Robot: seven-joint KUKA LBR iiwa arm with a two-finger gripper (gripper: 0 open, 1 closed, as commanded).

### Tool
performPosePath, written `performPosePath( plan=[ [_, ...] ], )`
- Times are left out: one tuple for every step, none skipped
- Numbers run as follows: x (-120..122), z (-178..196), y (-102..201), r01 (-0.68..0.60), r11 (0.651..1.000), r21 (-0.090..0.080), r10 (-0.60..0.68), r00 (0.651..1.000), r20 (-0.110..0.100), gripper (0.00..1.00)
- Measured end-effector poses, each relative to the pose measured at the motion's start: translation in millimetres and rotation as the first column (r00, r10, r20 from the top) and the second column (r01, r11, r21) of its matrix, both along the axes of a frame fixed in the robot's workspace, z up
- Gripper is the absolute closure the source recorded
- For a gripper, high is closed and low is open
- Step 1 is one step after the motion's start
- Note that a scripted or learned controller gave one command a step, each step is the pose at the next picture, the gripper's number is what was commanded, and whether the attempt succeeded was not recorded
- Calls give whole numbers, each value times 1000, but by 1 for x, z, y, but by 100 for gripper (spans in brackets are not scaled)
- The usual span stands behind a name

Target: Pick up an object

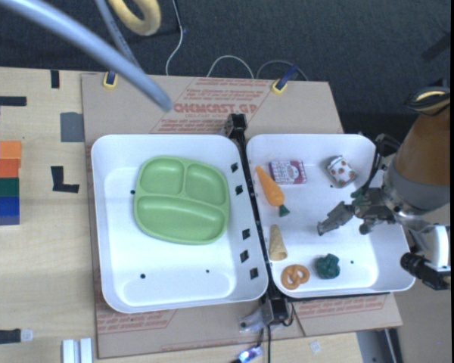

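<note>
Stage: I judged the pick as not yet made; nothing had been lifted, and every object I could see lay on a bin floor.
Gripper: the dark two-finger gripper hung low over the right-hand shallow white bin, reaching in from the right side, its tip pointing toward the bin's middle.
Fingers: I could not tell from this slanted look whether they stood apart or together; I saw nothing between them.
Nearest candidate: the small dark green lumpy toy lay just below the fingers, apart from them.
Other candidates: the brown pretzel-shaped toy sat beyond the green one, further from the fingers; the pale cone-shaped toy and the orange carrot-shaped toy lay past the fingertips toward the divider; the pink and white packet and the small white and red rounded toy lay above the fingers, well apart.
Left bin: the light green divided plastic plate rested there, far across the divider from the fingers.
Remaining: by my reading the whole grasp was left: settle on one object, close on it, raise it clear.
</note>
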State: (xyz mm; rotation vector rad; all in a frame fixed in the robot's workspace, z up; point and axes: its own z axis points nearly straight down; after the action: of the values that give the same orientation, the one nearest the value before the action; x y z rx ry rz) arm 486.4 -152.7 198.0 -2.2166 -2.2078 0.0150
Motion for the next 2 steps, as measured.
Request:
performPosePath(
  plan=[
    [3,7,1,-5,1000,-2,5,1000,14,0],
    [0,-36,4,-5,1000,-2,5,1000,12,0]
  ],
)
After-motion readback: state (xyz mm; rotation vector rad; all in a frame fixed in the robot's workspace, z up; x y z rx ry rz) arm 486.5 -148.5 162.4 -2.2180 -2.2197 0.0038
